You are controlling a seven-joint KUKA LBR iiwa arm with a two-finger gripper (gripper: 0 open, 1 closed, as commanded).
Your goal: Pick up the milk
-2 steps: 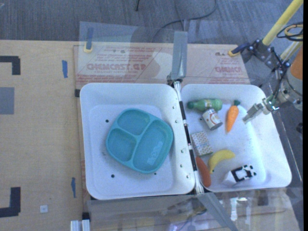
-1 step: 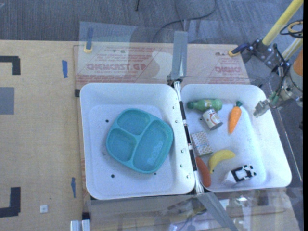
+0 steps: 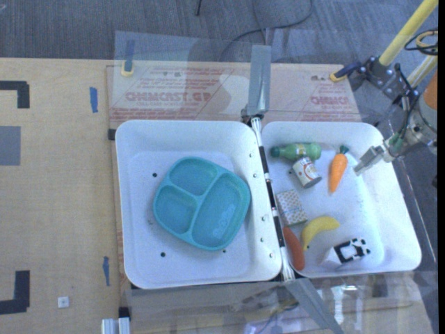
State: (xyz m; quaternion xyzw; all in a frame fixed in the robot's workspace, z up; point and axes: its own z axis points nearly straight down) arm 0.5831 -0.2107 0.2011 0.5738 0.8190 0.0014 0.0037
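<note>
The small black-and-white cow-patterned milk carton (image 3: 352, 250) lies near the right white bin's (image 3: 389, 186) front edge, beside a yellow banana (image 3: 318, 228). The gripper (image 3: 370, 160) hovers at the bin's far right rim, apparently holding nothing.

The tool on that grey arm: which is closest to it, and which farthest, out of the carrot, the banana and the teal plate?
From the tool:
1. Carrot, right bin, just left of it.
2. Banana, same bin, lower down.
3. Teal plate, in the left bin.
</note>
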